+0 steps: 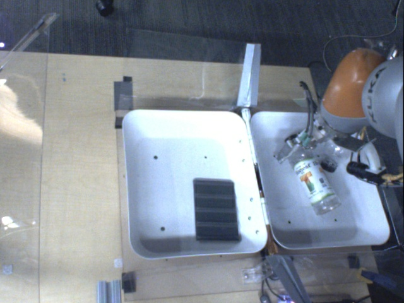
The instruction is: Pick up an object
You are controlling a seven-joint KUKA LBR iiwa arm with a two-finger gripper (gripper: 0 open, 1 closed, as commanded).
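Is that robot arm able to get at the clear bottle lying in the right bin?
Probably yes. The gripper hangs just above the bottle in the right bin, and nothing lies over the bottle.

bench (76, 188): pale matt wood grain | bins (183, 131): smooth white plastic, faint sheen | block (216, 209): ribbed matt black | bottle (315, 185): clear glossy plastic, paper label | my arm's band (350, 84): smooth orange
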